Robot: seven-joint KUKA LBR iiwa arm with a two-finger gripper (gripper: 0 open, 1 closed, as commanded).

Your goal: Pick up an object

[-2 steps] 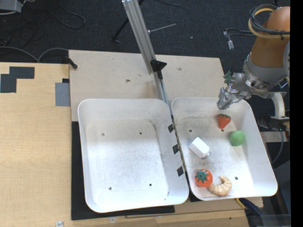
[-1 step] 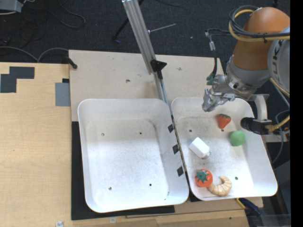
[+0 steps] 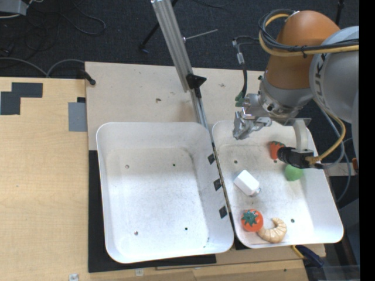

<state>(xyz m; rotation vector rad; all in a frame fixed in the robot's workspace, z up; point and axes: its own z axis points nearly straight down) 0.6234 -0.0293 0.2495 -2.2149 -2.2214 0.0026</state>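
From my remote seat I look down on the surface, which bears two white bins. The right bin [image 3: 328, 215] holds everything loose. Nearest its front edge lies a tan croissant-shaped toy [image 3: 273, 230], touching or just beside a red tomato toy [image 3: 252, 220] with a green top. Toward the middle, near the bin's left wall, sits a white block [image 3: 246, 182], tilted, apart from the rest. Farther back by the right wall are a green ball [image 3: 293, 172] and a small orange-red piece [image 3: 275, 150], partly hidden by a black part of the arm.

The end effector [image 3: 242, 129] hangs over the bin's far left corner, with nothing between its fingers; I cannot tell from this angle how far they are spread.

The white block looks the best target to me: it stands alone, with flat sides. I would bring the end effector toward the front edge, centre it over the block, turn the fingers to match its tilt, then descend straight and close on the flat faces.
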